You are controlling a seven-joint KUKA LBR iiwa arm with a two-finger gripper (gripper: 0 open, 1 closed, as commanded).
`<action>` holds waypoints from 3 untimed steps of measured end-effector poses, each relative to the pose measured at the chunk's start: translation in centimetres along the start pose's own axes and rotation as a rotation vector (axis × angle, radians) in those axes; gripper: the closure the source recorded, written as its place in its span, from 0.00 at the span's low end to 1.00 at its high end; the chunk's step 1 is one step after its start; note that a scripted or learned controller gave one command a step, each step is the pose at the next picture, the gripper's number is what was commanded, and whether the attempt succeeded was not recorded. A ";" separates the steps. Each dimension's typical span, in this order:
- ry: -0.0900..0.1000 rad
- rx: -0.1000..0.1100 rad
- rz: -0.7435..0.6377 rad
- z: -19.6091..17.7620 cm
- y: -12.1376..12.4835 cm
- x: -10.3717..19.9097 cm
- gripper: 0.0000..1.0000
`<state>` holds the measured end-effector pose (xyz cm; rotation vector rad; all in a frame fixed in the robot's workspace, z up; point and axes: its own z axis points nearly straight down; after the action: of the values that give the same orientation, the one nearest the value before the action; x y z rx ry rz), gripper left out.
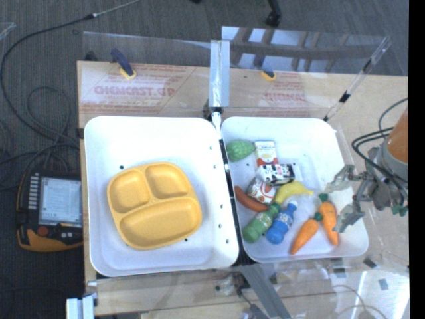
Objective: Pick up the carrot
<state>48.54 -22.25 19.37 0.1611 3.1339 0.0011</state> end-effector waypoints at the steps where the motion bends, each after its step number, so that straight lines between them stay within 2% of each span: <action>1: -0.009 0.006 -0.141 10.2 -0.2 -0.2 0.00; 2: -0.013 0.007 -0.140 9.1 -0.1 -0.4 1.00; 3: 0.000 -0.001 0.206 0.7 1.6 -5.7 1.00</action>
<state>54.41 -21.25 18.66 0.4819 3.1009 0.0028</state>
